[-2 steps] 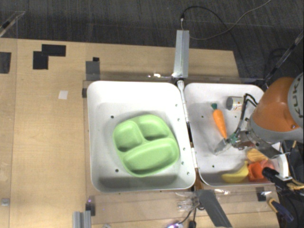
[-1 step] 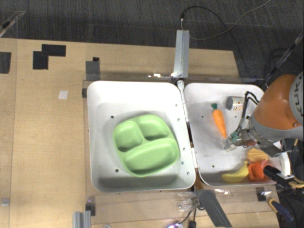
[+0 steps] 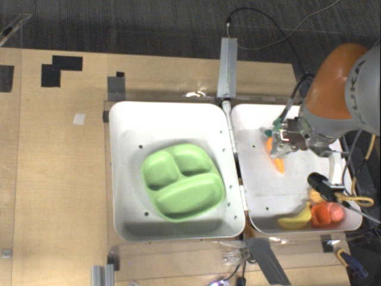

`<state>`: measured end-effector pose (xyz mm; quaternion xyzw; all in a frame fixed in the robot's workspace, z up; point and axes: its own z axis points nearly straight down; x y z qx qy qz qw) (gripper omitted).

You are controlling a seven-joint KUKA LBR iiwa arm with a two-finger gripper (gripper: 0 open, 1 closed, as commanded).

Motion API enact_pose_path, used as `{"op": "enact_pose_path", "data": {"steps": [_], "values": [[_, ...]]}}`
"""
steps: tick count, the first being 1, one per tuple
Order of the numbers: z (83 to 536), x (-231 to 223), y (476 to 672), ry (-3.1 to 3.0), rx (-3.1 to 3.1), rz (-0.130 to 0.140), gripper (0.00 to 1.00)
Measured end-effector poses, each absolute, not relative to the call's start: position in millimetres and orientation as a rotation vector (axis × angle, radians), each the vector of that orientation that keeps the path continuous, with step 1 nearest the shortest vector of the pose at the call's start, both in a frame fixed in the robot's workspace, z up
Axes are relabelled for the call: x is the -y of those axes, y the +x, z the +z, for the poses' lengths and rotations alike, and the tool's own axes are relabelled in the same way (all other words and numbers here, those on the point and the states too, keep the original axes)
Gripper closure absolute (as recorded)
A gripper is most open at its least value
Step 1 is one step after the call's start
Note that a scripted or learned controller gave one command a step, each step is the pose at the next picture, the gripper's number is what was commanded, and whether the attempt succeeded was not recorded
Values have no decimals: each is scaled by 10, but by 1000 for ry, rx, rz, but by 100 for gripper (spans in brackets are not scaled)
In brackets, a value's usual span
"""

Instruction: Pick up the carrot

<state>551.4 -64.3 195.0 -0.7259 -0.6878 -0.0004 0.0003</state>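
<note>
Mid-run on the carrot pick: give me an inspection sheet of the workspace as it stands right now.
Surface: wooden bench bearing the left bin and the right bin side by side.
Job's things: carrot lies in the right bin's upper half, its top end under the gripper; a hold cannot be judged.
Clutter: green divided plate in the left bin; banana and red-orange round item in the right bin's lower right corner.
Grippers: gripper low over the carrot's upper end.
Cables: black cable runs across the dark floor to the metal post behind the bins.
Surroundings: black marks on the bench, upper left.
</note>
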Motion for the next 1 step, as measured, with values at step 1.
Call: {"op": "enact_pose_path", "data": {"steps": [1], "values": [[1949,643,5513,-2280,2161,-1,0]]}}
